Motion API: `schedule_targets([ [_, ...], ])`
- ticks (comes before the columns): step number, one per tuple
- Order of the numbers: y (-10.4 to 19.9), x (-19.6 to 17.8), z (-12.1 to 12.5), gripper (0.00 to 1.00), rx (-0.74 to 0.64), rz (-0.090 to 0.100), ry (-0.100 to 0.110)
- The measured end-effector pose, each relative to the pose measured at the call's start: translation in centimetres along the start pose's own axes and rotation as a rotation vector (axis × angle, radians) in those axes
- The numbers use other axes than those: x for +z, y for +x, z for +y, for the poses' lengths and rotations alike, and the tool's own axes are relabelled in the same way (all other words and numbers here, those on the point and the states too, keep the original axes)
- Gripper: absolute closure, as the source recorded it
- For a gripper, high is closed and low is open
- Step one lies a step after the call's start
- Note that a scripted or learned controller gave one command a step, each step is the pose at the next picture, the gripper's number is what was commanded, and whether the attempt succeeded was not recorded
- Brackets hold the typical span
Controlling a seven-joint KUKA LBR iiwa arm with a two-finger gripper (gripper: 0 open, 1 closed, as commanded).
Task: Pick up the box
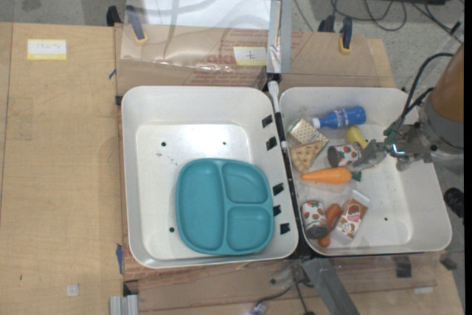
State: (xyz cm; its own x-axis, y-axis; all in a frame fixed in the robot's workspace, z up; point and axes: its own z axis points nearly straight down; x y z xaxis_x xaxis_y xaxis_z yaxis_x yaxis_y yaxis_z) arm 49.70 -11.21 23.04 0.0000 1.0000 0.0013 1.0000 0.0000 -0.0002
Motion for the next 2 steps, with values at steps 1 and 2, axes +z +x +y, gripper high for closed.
schedule_targets([
  [1, 3.4, 13.8, 6.8, 0.0, 0.113, -0.001, -0.003],
  [2, -1.5, 13.1, 11.5, 0.0, 0.029, -0.002, -0.002],
])
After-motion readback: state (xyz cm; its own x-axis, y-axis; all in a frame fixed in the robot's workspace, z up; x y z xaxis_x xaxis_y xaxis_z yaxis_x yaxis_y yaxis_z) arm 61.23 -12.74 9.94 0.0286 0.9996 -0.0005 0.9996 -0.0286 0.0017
